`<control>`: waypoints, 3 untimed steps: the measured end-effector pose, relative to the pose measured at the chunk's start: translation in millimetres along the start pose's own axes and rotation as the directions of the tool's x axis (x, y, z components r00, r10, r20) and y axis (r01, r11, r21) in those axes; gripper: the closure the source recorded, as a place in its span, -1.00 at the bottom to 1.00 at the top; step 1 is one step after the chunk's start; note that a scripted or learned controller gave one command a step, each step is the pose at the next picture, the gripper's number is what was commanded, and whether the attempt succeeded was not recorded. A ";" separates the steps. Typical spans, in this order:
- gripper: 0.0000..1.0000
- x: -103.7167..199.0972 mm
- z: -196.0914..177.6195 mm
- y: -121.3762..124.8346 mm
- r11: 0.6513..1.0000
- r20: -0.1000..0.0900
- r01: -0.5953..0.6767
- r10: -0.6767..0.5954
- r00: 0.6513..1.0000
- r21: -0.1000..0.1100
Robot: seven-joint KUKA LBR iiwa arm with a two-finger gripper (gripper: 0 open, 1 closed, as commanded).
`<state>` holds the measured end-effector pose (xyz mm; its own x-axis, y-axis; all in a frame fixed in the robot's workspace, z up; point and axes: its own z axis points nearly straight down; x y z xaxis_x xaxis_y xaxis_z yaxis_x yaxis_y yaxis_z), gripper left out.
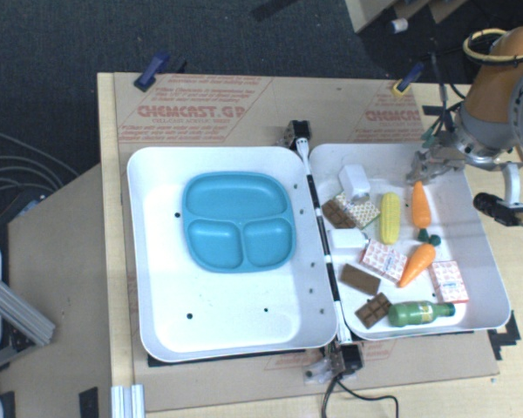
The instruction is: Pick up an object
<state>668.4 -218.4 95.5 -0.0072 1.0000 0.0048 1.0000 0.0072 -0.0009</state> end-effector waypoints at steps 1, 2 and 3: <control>1.00 53.6 -52.3 -0.5 1.000 0.004 -0.005 0.005 1.000 -0.003; 1.00 120.2 -123.2 -138.8 1.000 0.003 -0.007 0.007 1.000 0.001; -1.00 119.9 -123.0 -139.1 1.000 0.003 -0.007 0.007 1.000 0.001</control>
<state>528.6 -100.1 219.1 0.0001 1.0000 0.0014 1.0000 -0.0001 -0.0024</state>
